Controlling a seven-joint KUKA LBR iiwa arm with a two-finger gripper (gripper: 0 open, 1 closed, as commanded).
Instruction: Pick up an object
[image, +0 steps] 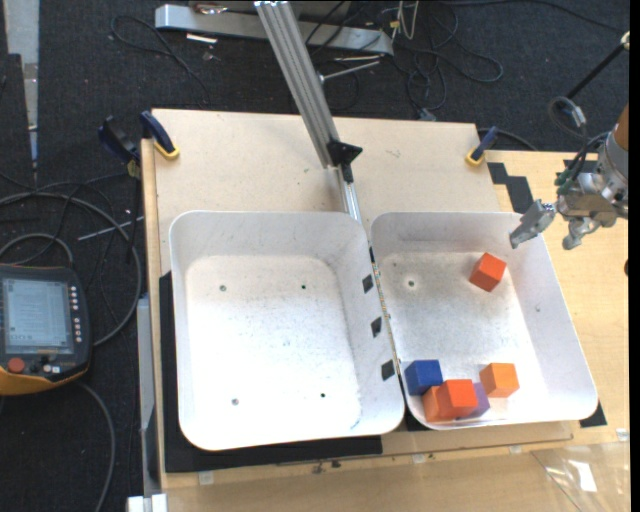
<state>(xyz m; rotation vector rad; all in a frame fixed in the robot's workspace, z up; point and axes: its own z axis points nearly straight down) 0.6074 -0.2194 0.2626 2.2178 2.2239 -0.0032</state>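
My gripper (551, 229) hangs at the right edge of the view, over the far right rim of the right bin (560, 300). Its two fingers (527, 225) are spread apart with nothing between them. An orange cube (487, 271) lies in the right bin, below and to the left of the gripper. At the near end of that bin a blue cube (423, 375), a larger orange-red block (452, 399) and a small orange cube (499, 379) sit close together. A purple piece (480, 402) peeks out behind the orange-red block.
The left bin (200, 330) stands beside the right one, with a ridge where the two rims meet. A slanted metal pole (305, 90) reaches down to the bins' far junction. Clamps sit at the board's far corners. A teach pendant (38, 325) lies at the left.
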